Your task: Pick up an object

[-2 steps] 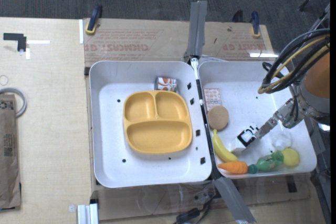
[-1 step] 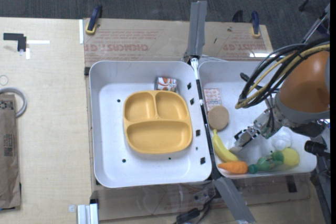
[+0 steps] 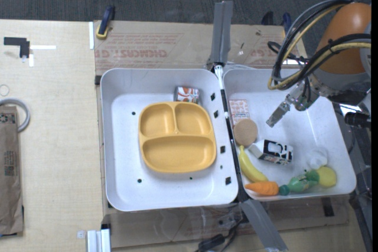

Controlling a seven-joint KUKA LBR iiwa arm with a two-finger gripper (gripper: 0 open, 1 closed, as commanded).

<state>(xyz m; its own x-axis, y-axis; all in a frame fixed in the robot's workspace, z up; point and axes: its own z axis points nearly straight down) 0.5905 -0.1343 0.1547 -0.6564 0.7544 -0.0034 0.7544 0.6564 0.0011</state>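
My gripper (image 3: 275, 117) hangs over the right bin (image 3: 339, 127), slanting down to the left from the wrist, above bare bin floor. Below and to its left lies a tan round object (image 3: 245, 131). A black and white small box (image 3: 277, 152) sits just below the gripper's tip, apart from it. Along the bin's front lie a banana (image 3: 251, 166), a carrot (image 3: 261, 188), a green item (image 3: 300, 183) and a yellow lemon-like fruit (image 3: 326, 176). A white object (image 3: 319, 157) and a pink and white packet (image 3: 238, 108) also rest there. Nothing appears held.
The left bin (image 3: 115, 144) holds a yellow divided plate (image 3: 176, 137) and a small printed carton (image 3: 187, 94) behind it. A grey divider post (image 3: 222, 32) rises between the bins. Black cables (image 3: 307, 38) loop above the right bin. A cardboard sheet (image 3: 153, 44) lies behind.
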